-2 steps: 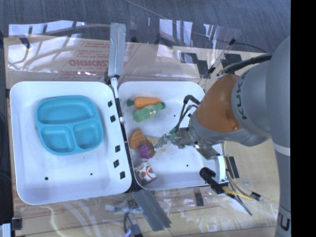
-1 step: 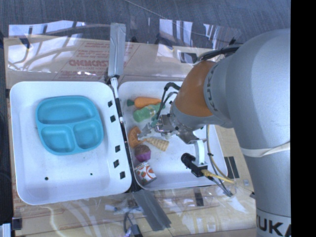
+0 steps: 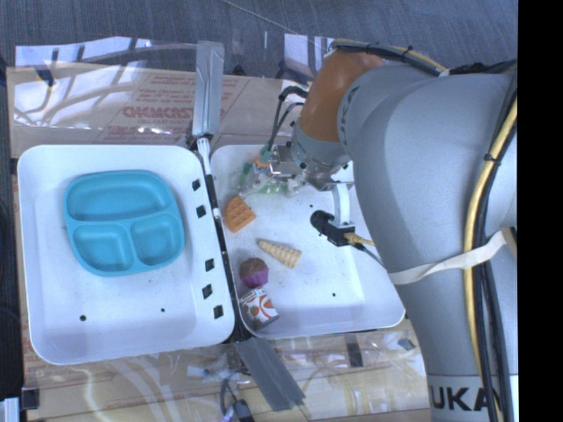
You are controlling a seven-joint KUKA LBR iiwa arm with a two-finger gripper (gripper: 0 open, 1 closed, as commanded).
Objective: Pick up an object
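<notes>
We see the tool (image 3: 280, 172) low at the right bin's (image 3: 352, 310) far-left corner, over a small greenish item (image 3: 255, 176); can't tell its state. Near it a waffle (image 3: 237, 213), then a cone (image 3: 280, 252), a purple cupcake (image 3: 253, 272) and a can (image 3: 258, 307) by the divider. Left bin (image 3: 106, 323) holds a blue tray (image 3: 123, 220).

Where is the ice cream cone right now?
The ice cream cone lies in the right bin, near its middle, between the waffle above-left and the purple cupcake below-left.
</notes>
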